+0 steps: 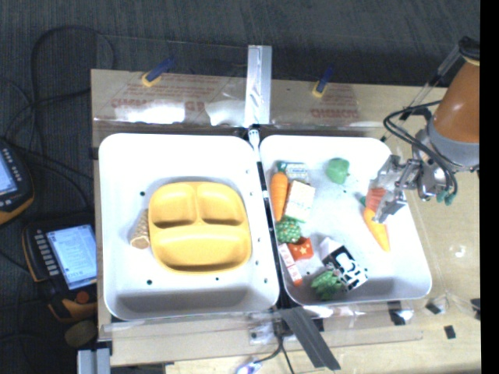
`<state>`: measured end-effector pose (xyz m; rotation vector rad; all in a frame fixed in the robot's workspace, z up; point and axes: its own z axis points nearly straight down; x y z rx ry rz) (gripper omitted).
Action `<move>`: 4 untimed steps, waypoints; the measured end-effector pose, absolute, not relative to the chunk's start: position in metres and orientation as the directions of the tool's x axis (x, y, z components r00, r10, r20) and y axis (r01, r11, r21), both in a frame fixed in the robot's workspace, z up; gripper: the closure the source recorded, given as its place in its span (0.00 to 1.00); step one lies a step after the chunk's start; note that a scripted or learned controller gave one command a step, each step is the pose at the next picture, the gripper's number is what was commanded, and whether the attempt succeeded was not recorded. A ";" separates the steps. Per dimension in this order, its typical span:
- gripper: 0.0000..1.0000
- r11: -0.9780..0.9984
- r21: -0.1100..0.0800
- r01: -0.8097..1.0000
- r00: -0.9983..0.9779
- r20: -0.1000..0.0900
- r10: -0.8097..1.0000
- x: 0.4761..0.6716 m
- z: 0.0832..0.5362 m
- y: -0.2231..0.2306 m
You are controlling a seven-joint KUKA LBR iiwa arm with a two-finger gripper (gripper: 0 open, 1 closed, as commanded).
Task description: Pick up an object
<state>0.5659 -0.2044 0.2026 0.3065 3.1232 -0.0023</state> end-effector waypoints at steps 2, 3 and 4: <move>0.00 0.935 -0.003 0.355 -0.935 -0.003 0.355 0.530 0.109 -0.185; 0.00 0.988 -0.002 0.154 -0.988 -0.010 0.154 0.587 0.089 -0.223; 0.00 0.963 -0.001 0.268 -0.963 -0.016 0.268 0.576 0.090 -0.210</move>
